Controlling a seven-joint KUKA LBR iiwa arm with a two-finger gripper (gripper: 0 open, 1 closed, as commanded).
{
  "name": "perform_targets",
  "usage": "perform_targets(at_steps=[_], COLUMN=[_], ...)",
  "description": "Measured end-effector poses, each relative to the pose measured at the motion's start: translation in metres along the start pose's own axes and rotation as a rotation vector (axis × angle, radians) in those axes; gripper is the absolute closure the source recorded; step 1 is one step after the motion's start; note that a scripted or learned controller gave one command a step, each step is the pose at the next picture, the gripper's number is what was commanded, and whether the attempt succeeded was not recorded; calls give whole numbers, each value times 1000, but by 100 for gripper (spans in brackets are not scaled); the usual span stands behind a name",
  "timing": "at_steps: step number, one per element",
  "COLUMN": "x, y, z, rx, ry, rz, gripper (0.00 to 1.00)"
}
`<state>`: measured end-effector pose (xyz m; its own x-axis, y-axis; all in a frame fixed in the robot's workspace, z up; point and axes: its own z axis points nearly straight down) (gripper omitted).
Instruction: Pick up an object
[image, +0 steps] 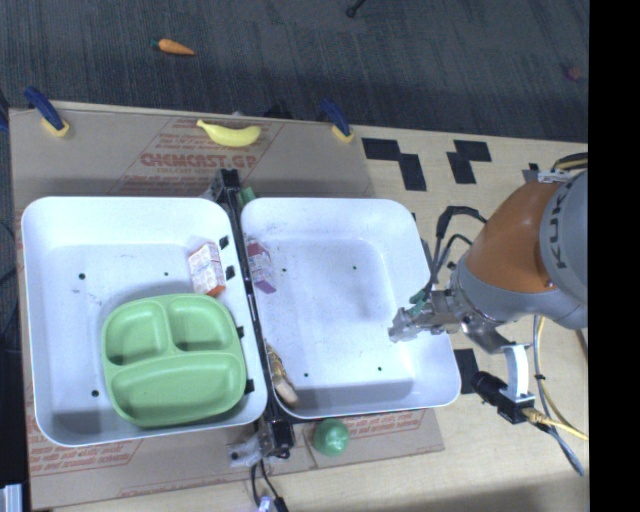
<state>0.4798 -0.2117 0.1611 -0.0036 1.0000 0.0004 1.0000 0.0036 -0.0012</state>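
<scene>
Two white bins sit before you; your hand (408, 326) hovers over the right bin's (330, 225) right side, grip state unclear. A small packet (259, 265) lies at its far left.

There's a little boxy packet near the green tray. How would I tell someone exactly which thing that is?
Start at the left white bin, which holds a big green divided tray. Just beyond the tray's far right corner, close to the divider between the bins, lies the small carton. It is white with orange-red print, unlike the pinkish packet across the divider in the right bin.
</scene>
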Motion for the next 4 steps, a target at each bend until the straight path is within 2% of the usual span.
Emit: perform_targets(at_steps=[1,2,3,4], x=[17,0,1,50], y=[-2,0,-2,-3], z=[-80,69,69,69], rx=[-4,0,0,2], ry=[-2,0,0,2], rz=[-2,-2,-4,-5], gripper=[100,100,100,100])
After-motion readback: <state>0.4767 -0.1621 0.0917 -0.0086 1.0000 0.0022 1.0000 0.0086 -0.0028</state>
